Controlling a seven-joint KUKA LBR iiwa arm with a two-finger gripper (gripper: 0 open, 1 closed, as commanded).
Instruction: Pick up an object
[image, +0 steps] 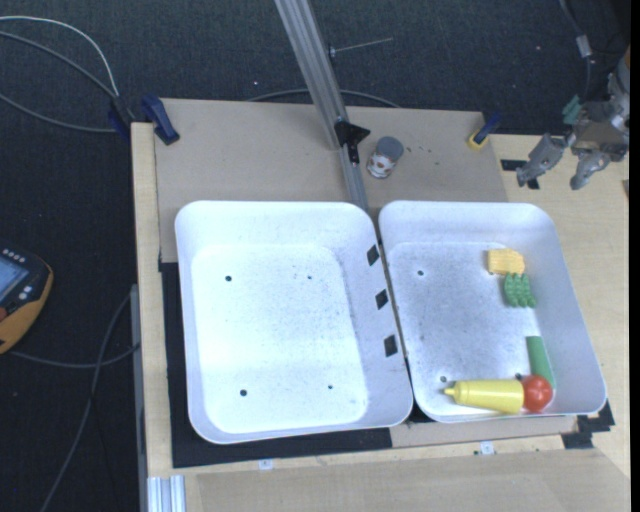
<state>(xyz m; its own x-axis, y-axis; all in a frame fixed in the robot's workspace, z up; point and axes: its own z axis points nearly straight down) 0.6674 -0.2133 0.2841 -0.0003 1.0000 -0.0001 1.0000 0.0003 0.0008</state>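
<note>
The pincer (560, 170) hangs released, fingers spread, gripping nothing, beyond the right bin (450, 225). Well below it lie a yellow block (505, 261), green block (518, 290) and yellow bottle (487, 395).

The right bin (440, 330) lies open at its centre, with toys crowding only its right wall and near corner.

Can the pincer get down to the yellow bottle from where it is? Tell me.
Probably yes. The pincer hangs open above the bench beyond the right bin, and the yellow bottle lies uncovered at the near wall, the red ball touching its end.
</note>
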